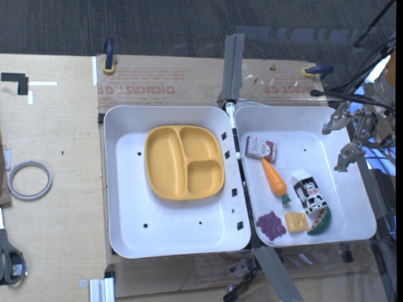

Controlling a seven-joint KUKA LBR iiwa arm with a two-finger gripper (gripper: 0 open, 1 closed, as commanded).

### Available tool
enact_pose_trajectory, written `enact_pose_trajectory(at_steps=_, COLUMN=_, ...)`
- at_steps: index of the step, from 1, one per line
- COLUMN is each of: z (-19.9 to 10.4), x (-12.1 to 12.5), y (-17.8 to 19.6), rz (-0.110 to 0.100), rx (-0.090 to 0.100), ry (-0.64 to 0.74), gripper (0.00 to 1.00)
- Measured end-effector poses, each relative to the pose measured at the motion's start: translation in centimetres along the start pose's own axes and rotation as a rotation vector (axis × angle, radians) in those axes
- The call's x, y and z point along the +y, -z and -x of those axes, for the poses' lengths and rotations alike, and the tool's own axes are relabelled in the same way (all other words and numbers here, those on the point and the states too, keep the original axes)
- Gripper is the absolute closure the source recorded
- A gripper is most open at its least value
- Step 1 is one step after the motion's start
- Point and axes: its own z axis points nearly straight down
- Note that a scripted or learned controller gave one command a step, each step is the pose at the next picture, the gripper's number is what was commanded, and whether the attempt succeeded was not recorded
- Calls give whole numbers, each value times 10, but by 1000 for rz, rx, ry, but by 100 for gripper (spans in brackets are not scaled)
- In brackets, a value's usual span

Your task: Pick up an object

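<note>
The right bin (315, 143) holds several toy foods: a red and white packet (260, 148), an orange carrot (274, 177), a black and white milk carton (308, 192), purple grapes (271, 225), a yellow cheese wedge (295, 221) and a watermelon slice (320, 222). My gripper (339, 142) hangs over the right bin's right side, to the right of the carrot and above the carton. It is open with nothing between its fingers. A yellow divided plate (184, 162) lies in the left bin (126, 225).
A grey tape roll (28, 180) and scissors (9, 266) lie on the wooden bench at the left. Clamps (109, 55) sit along the back edge. A grey divider post (233, 68) stands between the bins.
</note>
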Motion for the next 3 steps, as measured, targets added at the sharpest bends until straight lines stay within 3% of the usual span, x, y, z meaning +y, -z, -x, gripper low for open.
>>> enact_pose_trajectory(at_steps=1, z=-15, x=32, y=41, rz=-1, rx=-2, ry=-30, gripper=0)
enact_pose_trajectory(at_steps=2, z=23, x=28, y=-163, rz=0, rx=2, ry=-278, gripper=0)
enact_pose_trajectory(at_steps=3, z=25, x=30, y=-153, rz=-1, rx=-2, ry=-274, gripper=100)
